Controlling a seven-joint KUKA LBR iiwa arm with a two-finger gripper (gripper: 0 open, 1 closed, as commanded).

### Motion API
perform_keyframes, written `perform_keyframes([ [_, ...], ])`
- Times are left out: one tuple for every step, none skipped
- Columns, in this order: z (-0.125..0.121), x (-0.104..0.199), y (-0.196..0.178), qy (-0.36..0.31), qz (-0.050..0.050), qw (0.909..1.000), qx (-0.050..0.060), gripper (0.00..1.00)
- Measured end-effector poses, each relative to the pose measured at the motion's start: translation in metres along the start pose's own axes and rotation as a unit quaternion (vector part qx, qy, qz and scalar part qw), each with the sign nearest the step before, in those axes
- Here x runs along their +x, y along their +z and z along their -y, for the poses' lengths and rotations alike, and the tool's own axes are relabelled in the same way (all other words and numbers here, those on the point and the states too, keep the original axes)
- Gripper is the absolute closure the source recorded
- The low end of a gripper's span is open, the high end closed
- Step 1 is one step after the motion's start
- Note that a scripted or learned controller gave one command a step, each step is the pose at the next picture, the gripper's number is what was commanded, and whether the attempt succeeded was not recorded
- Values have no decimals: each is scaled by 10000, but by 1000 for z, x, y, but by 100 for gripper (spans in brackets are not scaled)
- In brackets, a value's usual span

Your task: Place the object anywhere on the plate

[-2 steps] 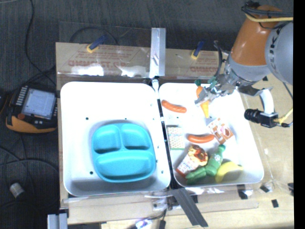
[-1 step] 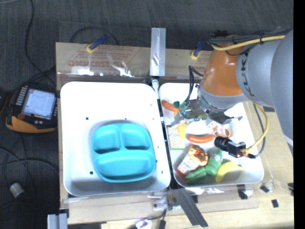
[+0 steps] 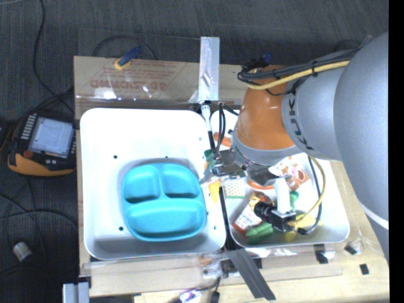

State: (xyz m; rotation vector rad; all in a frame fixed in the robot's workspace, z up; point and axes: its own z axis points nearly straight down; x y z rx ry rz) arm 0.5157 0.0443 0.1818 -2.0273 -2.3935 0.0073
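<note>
The arm [image 3: 315,106] covers the right bin [image 3: 336,230], so whether the gripper [image 3: 243,169] is open or closed I cannot tell. The blue plate [image 3: 164,201] lies at 9 o'clock of it. The object is probably one of the crowded packets [image 3: 290,172] at 4 o'clock; among such neighbours a grasp may slip.

The grey arm [image 3: 353,106] bears dark block letters [image 3: 292,115] on its side, just right of the orange band; only part of the word shows, and it reads as "KU". At the far side of the left bin, a clear sheet [image 3: 136,84] carries two lines of reddish print, lying upside down and too faint to read. On the floor at the far left, a handheld pad [image 3: 44,145] has a lit screen whose contents are too small to read. The print on a red and white packet [image 3: 295,172] in the right bin is likewise unreadable.
</note>
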Motion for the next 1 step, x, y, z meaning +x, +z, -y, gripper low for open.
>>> perform_keyframes([
  [0, 0, 0, 2, 0, 10000, -1, 0],
])
